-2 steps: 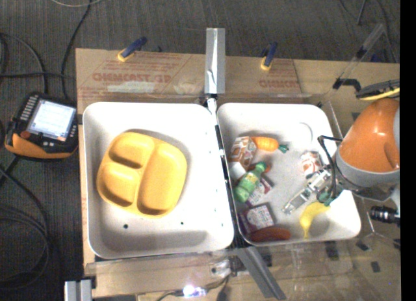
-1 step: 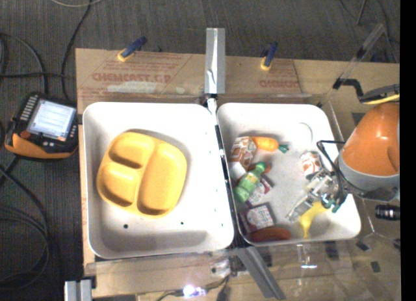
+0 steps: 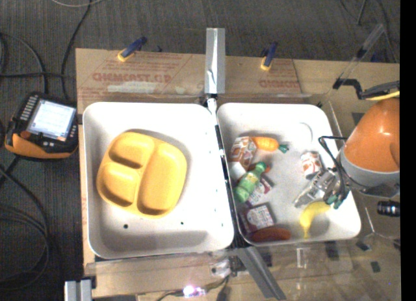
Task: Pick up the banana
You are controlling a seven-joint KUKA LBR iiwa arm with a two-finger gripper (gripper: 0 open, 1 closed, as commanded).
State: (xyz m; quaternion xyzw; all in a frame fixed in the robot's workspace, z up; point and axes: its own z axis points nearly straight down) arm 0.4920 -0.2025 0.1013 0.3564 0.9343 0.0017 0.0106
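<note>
The banana [image 3: 312, 216] lies in the right bin [image 3: 286, 112], near its front right corner and just right of a sausage [image 3: 270, 234]. The gripper [image 3: 316, 192] hangs directly above the banana's upper end; whether it is open or closed around anything cannot be told. Likely risks: the curved fruit slips or rolls sideways under an off-centre pinch, or the bin wall beside the banana blocks the descent.

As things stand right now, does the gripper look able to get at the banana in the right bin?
Probably yes. The gripper sits just above the banana, which lies in the near right corner of the right bin. Nothing lies on it. The bin wall close by might crowd the approach.
</note>
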